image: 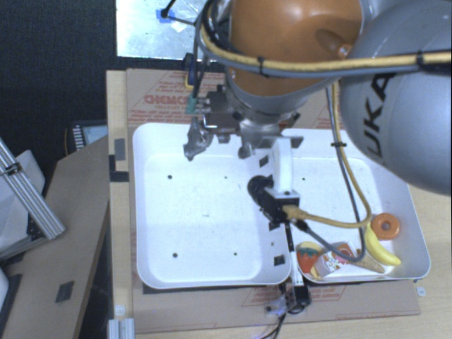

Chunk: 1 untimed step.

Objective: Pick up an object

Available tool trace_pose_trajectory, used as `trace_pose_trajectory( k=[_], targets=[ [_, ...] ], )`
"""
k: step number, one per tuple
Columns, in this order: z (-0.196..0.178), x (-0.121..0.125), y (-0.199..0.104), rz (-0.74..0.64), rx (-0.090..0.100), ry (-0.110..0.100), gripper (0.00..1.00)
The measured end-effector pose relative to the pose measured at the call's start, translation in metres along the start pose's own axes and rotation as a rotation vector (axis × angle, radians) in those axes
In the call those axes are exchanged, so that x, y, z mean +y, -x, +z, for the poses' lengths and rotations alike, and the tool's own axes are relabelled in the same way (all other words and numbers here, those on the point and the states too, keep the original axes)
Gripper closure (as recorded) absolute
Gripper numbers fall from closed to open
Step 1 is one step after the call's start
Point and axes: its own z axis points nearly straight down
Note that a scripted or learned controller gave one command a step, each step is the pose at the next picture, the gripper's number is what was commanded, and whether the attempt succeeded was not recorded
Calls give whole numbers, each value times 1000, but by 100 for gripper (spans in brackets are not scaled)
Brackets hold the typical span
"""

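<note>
The table is a light wooden surface. On it lies a sheet of brown cardboard printed with red lettering, and the two shallow white bins rest on that sheet side by side. The left bin shows a bare white floor with a few small dark marks. The right bin is partly hidden by the arm. Behind the table the room is dark, with a pale grey panel at the upper left that carries a scrap of blue tape. An aluminium extrusion leans at the left edge of the view.

The arm enters from the right, its orange band dominating the upper centre. A yellow cable runs down from it towards the divide between the bins. The end effector hangs over the far edge of the left bin, near the divide; whether it is released or clenched cannot be told, and nothing is visible in it.

The objects lie in the near right corner of the right bin, well apart from the end effector: a yellow banana, an orange ring-shaped piece just beside it, and a red and white item near the divide.
</note>
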Motion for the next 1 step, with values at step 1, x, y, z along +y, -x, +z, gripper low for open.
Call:
trace_pose_trajectory(
  k=[1],
  targets=[
    [-86,114,-12,10,-2,10,0]
  ],
)
